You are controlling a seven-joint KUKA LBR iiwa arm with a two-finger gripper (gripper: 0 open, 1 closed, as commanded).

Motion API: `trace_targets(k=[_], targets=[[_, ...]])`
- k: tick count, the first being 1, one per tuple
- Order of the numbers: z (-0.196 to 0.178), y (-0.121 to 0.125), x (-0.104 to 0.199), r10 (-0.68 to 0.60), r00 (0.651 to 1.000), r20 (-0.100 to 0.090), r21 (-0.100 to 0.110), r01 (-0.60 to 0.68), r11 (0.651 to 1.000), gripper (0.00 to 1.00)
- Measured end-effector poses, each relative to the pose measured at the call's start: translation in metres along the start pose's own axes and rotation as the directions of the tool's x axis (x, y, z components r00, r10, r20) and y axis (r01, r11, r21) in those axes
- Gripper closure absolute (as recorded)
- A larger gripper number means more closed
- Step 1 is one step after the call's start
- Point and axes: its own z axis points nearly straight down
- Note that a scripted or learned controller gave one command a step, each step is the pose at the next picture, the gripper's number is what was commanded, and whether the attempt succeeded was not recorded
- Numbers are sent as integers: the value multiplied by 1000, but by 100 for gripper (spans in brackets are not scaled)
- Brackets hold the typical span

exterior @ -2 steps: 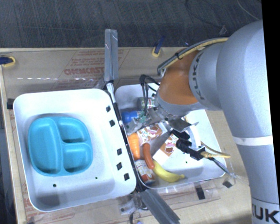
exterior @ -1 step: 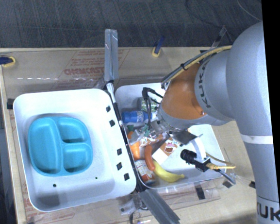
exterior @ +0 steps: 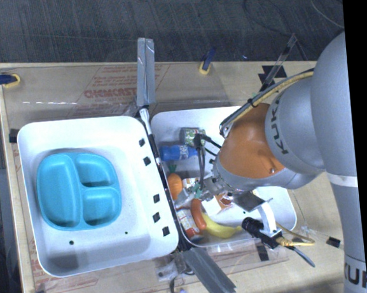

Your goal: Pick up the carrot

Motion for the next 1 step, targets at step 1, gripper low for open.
trace_targets(k=[1], targets=[[3,33,-2,335,942,-9,29,-334,942,0]])
